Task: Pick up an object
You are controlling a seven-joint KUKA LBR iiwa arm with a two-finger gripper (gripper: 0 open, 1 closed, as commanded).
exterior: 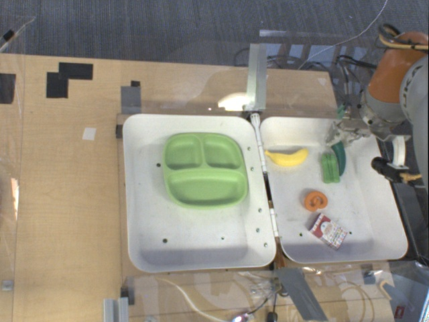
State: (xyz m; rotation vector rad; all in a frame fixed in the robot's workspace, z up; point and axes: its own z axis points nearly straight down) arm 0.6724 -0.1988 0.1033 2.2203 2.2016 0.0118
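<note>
A: Item one, the gripper [343, 130]?

B: Set low over the right bin [382, 243], toward its back edge. Whether released or clenched, I cannot tell; nothing is seen between the tips. Arm [395, 79] enters from 3 o'clock.

A: Nearest item?

B: Green block [330, 167], just at the gripper's 6 o'clock, with a darker green piece [340, 156] touching its far side. Being closest, this pair is my guess for the pick.

A: Next out?

B: Banana [288, 157], at 9 o'clock from the block, lying flat near the bin's left wall. Orange round piece [316, 200] at the block's 7 o'clock, apart from it. Small printed packet [328, 231] beyond that, at 6 o'clock, tilted.

A: Why so scattered?

B: Loose and apart, probably so that fingers can close on one without crowding.

A: Left bin [144, 247]?

B: Green divided tray [204, 170], centred, three compartments, lying flat.
</note>
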